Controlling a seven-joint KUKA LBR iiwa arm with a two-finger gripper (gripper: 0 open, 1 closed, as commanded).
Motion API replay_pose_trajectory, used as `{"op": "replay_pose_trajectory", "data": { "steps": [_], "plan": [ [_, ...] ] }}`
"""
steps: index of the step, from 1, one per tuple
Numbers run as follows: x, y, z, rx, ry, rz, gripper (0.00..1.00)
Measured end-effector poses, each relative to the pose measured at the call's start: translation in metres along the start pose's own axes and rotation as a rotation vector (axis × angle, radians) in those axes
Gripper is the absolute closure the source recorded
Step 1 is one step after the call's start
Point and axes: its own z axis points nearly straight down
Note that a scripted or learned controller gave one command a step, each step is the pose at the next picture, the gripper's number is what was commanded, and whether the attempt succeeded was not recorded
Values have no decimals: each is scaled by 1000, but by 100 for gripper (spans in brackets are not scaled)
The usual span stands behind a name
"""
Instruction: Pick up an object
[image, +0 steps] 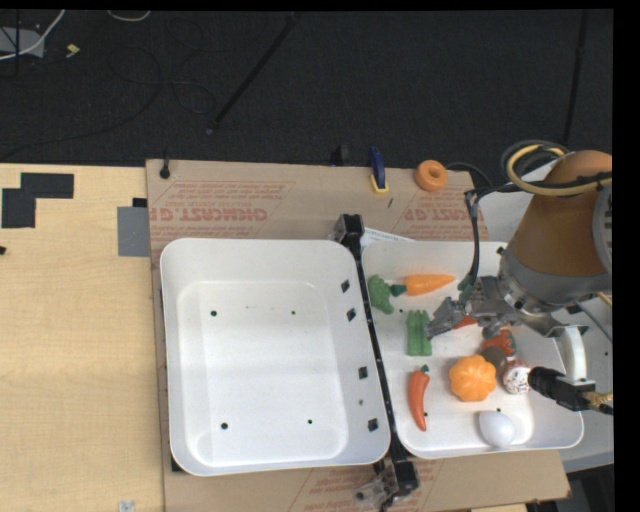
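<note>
Gripper (447, 318) low over right bin (545, 435), centre-right of frame, beside green block (418, 333); cannot tell finger state. Nearby in same bin: carrot (428, 284), orange (472, 379), red chili (418, 397), white egg (497, 427).

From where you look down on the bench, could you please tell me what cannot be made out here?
- Pincer: small and dark over the right bin; its grip state cannot be told.
- Red object: partly covered by the arm's wrist; identity unclear.
- Small patterned ball: too small to identify.
- Green pieces: blurred; exact type unclear.
</note>
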Motion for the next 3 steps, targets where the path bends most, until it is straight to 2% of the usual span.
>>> {"op": "replay_pose_trajectory", "data": {
  "steps": [1,2,3],
  "plan": [
    [1,18,114,-2,-2,0,0],
    [1,-42,109,3,1,1,0],
    [14,13,108,-5,0,-1,0]
  ]
}}
